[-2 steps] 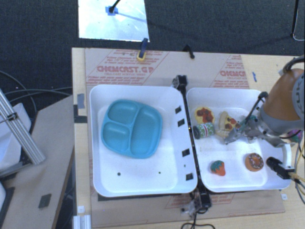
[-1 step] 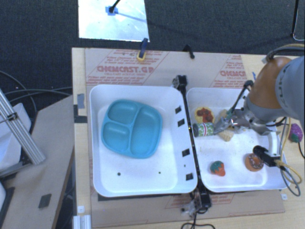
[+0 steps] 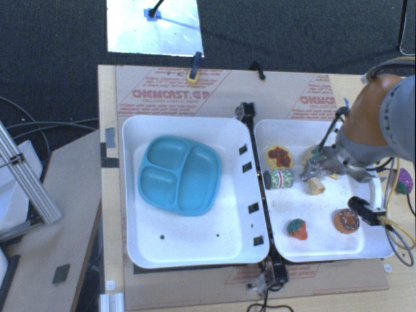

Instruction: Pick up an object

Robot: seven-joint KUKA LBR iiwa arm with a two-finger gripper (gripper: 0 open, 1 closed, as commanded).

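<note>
Arm low over the right bin, end effector among small toy foods.

The end effector [image 3: 314, 169], dull metal, sits down in the right bin [image 3: 325, 252] just beside a pale, stubby cork-like piece [image 3: 316, 186]; how its grip stands cannot be told. Left of it lies a small can [image 3: 278, 178] on its side with a green and white label, and above that a flat yellow piece with a red topping [image 3: 279, 155]. Nearer the front wall rest a red strawberry [image 3: 297, 228] with a green cap and a round brown doughnut [image 3: 346, 220], well apart from each other. The left bin [image 3: 143, 239], smooth white plastic with rounded corners, carries a glossy blue divided plate [image 3: 179, 175]. Both bins rest on a cardboard sheet [image 3: 169, 93] printed in red on the counter.
</note>
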